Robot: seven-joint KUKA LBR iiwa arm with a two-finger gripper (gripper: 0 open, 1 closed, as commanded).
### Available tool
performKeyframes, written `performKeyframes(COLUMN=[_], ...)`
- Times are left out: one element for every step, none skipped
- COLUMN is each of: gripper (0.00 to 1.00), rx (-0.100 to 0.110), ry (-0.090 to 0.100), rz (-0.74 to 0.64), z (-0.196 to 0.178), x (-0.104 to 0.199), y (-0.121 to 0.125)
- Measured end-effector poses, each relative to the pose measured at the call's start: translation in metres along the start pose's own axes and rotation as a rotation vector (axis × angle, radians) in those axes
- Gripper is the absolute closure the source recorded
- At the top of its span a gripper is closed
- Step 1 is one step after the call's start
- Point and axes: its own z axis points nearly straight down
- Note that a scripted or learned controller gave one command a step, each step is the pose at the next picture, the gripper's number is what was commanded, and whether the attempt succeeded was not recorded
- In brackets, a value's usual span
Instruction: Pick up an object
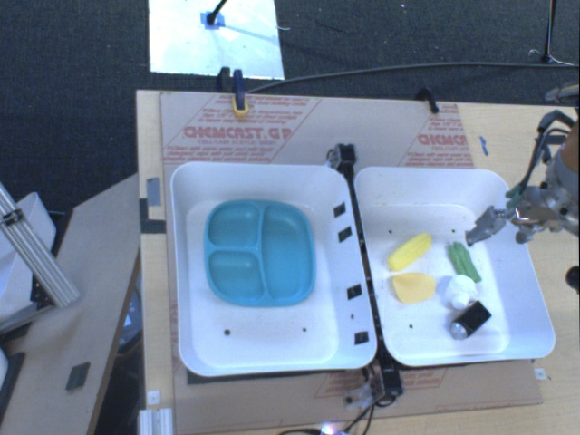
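The gripper (480, 232) hangs over the right bin (426, 188), at about two o'clock of the object cluster; whether it is spread or pressed together I cannot tell, and nothing shows in it. Just below it lies a green pod-like toy (464, 261), touching a white piece (460, 288), with a black item (471, 318) at five o'clock and a yellow corn cob (410, 250) and yellow wedge (413, 287) toward nine. Crowding is the risk: a descent could nudge neighbours or catch two. The left bin's blue divided plate (261, 252) sits well apart.
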Motion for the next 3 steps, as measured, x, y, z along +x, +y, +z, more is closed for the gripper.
performKeyframes(gripper=[0.00, 0.00, 0.00], rx=[-0.008, -0.003, -0.003], ry=[-0.002, 0.000, 0.000], rz=[-0.002, 0.000, 0.001], z=[-0.004, 0.055, 0.102], x=[0.000, 0.008, 0.010], y=[0.002, 0.004, -0.005])
